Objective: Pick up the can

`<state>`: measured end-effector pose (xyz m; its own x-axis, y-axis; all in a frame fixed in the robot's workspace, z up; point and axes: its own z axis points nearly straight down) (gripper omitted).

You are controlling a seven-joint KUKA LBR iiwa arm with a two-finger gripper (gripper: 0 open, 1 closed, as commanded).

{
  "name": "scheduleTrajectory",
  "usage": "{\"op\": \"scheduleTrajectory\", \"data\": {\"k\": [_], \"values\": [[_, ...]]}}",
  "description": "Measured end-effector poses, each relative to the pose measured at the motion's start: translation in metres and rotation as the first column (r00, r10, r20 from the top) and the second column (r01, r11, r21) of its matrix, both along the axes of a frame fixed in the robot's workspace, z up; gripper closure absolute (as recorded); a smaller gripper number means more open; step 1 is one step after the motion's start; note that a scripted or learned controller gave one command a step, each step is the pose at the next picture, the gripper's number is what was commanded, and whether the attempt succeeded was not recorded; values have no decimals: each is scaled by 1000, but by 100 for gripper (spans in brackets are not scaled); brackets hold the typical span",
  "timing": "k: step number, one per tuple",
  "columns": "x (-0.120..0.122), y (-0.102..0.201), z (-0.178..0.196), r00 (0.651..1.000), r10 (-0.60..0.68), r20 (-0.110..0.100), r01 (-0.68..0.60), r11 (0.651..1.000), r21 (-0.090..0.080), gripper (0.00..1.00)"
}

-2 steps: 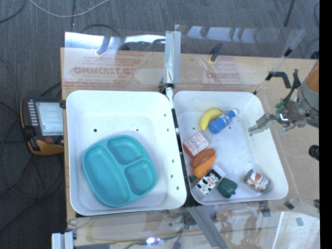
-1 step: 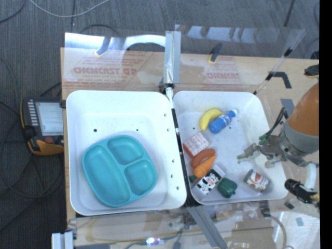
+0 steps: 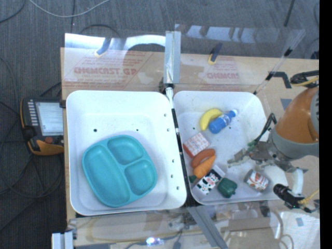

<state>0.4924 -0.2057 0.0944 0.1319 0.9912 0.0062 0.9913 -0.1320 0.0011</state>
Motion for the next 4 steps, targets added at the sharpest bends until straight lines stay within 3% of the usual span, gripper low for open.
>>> {"op": "scheduleTrajectory", "data": {"k": [1, 2, 3, 4], "values": [[-1, -4, -1, 999, 34, 8, -34, 999, 7, 0], [-4, -7, -3, 956, 294, 5, -294, 956, 2, 0], [-3, -6, -3, 955, 296, 6, -296, 955, 1, 0], [-8, -17, 15, 781, 625, -2, -625, 781, -6, 0]]}}
